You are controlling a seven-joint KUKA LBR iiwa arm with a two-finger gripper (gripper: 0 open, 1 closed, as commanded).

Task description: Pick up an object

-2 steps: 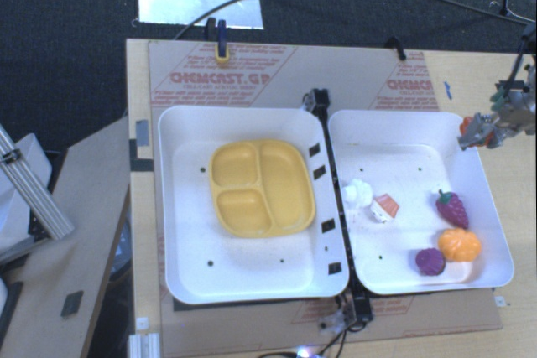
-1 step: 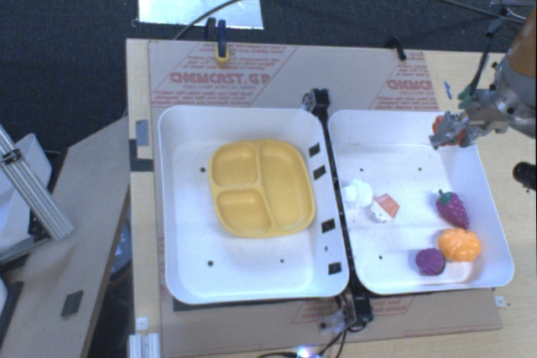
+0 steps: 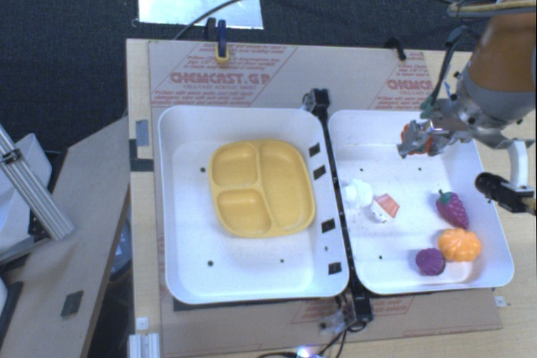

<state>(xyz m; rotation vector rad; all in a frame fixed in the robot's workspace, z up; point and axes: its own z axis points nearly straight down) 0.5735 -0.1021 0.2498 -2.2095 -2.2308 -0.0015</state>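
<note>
The gripper [image 3: 417,138] hangs over the right bin [image 3: 369,277] near its 12 o'clock edge; whether it is released or clenched, I cannot tell. Toward 4 o'clock in that bin lie a purple grape bunch [image 3: 451,208], an orange pumpkin [image 3: 459,244] and a purple ball [image 3: 430,262]. A small white bottle [image 3: 358,194] lies near 9 o'clock. The left bin [image 3: 180,268] holds a yellow divided plate [image 3: 261,187].
</note>
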